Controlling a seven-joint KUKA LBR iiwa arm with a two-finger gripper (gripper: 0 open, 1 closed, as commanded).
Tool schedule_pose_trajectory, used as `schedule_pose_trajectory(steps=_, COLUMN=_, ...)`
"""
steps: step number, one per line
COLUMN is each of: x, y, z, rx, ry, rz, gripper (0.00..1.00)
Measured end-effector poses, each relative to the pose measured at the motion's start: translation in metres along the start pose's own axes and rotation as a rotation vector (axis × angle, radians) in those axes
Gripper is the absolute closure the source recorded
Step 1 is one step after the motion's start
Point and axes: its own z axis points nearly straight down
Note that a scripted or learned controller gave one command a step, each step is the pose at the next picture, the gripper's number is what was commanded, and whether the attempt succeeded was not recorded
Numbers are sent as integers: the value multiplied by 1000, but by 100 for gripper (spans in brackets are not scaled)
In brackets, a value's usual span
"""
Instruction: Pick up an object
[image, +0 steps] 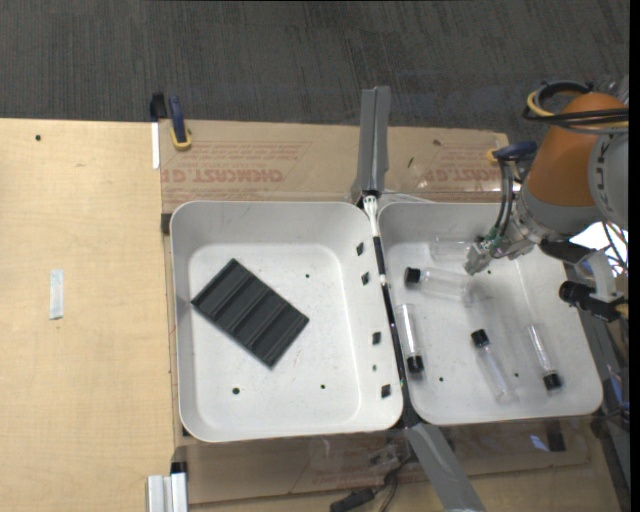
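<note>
The right bin (580, 400) holds several clear tubes with black caps. One tube (437, 281) lies near the back left, its cap pointing left. Another tube (408, 336) rests along the left wall, and two more (493, 364) (540, 352) lie toward the front. My gripper (478, 258) hangs over the back of this bin, just right of and above the back tube. The grey arm with its orange band (560, 160) comes in from the right. A dark ribbed rectangular plate (249, 312) lies tilted in the left bin (190, 400).
A grey divider post (374, 140) stands behind the seam between the bins. Brown cardboard (260, 170) lies behind them, with a blue clamp (176, 120) at its left corner. The wooden bench (80, 300) stretches off to the left. Cables and black fittings (590, 295) crowd the right edge.
</note>
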Motion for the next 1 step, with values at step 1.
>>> schedule_pose_trajectory(steps=1, x=28, y=24, z=-49, rx=-2, ry=-1, rz=-66, gripper=0)
